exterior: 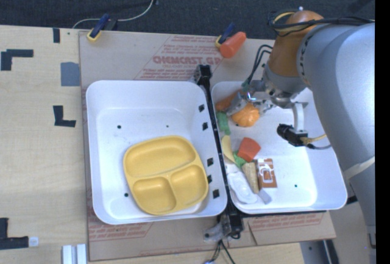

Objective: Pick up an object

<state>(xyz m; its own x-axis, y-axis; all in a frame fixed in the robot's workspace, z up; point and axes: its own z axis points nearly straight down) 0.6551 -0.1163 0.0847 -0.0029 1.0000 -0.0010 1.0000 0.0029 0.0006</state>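
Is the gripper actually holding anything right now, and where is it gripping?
Cannot be told. The gripper sits right at the orange object in the right bin, but no grip is visible.

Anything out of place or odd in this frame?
One thing: an orange block lies on the cardboard sheet behind the right bin, apart from the other items piled along that bin's left side. The yellow tray sits slightly askew.

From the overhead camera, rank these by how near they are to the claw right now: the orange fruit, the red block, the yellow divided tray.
From the claw:
1. Orange fruit, right bin, just below the claw.
2. Red block, right bin, farther toward the bin's middle.
3. Yellow divided tray, left bin, across the divider.
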